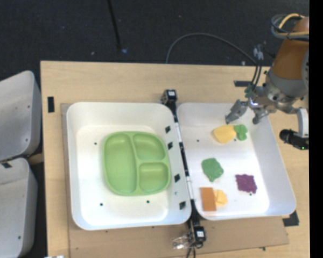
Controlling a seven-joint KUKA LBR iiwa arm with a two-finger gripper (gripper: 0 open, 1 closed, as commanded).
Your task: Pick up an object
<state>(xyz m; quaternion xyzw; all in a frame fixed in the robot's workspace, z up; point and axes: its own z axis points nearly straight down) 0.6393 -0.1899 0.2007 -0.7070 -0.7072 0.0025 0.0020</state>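
Smooth, glossy white plastic bins (124,211) sit on a matt pale wooden bench (107,74); the green tray (135,163) looks smooth plastic.

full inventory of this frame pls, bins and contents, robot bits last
bench: 1, light wood, under both bins
left bin: 1, white, left half of bench
divided plate: 1, light green, three compartments, middle of left bin
right bin: 1, white, right half of bench
yellow piece: 1, yellow, upper part of right bin
small green piece: 1, green, touching the yellow piece's right side
green lump: 1, green, centre of right bin
purple piece: 1, purple, lower right of right bin
orange block: 1, orange, near edge of right bin
small yellow piece: 1, yellow, against the orange block's right
gripper: 1, grey, above right bin's upper part, over the yellow piece
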